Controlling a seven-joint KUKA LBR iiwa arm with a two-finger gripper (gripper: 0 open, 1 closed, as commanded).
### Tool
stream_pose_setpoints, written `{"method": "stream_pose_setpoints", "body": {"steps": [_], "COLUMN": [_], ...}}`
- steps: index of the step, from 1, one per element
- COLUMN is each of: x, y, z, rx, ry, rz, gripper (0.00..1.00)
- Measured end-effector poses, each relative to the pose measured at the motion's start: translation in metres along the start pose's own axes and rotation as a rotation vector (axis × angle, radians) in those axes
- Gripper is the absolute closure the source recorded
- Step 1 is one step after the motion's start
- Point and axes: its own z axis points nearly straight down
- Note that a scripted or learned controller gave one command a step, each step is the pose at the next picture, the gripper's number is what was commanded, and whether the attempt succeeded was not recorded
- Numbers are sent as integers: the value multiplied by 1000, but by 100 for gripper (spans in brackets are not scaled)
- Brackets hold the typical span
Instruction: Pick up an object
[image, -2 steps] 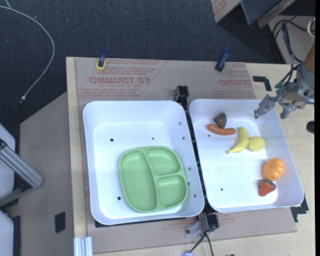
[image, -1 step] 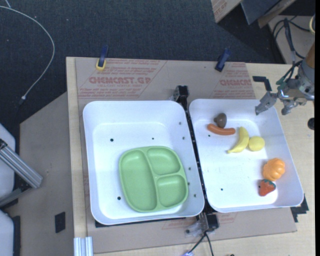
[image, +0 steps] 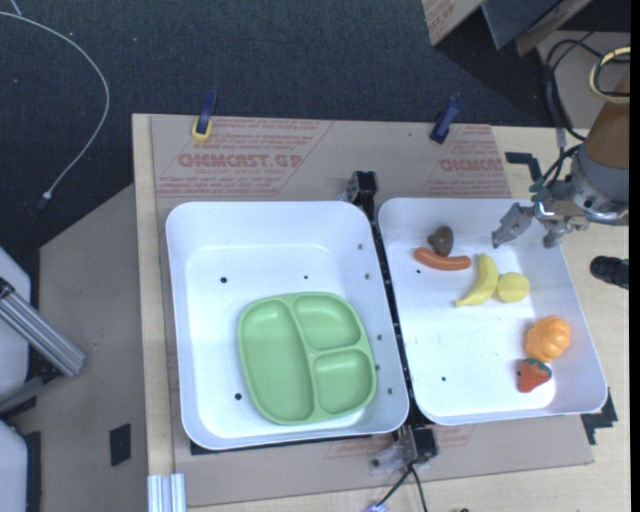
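The pincer (image: 530, 228) is held open and empty above the right bin's (image: 470, 395) far corner. The banana (image: 480, 282) and lemon (image: 513, 287) lie just below; it should be centred over one piece before descending.

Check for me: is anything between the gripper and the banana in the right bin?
Nothing visible. The gripper hangs over the far part of the right bin, and the banana lies just nearer the camera and to its left, with bare bin floor between. The yellow lemon touches the banana's right side and could crowd a grasp.
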Motion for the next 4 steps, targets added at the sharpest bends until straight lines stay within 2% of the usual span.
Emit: {"method": "stream_pose_setpoints", "body": {"steps": [1, 2, 3, 4], "x": [10, 10, 10, 14], "y": [-3, -4, -2, -7], "z": [53, 78, 65, 4], "rx": [-2, -1, -6, -11], "ry": [0, -1, -3, -4], "rz": [1, 0, -1, 0], "gripper": [0, 0, 100, 100]}}
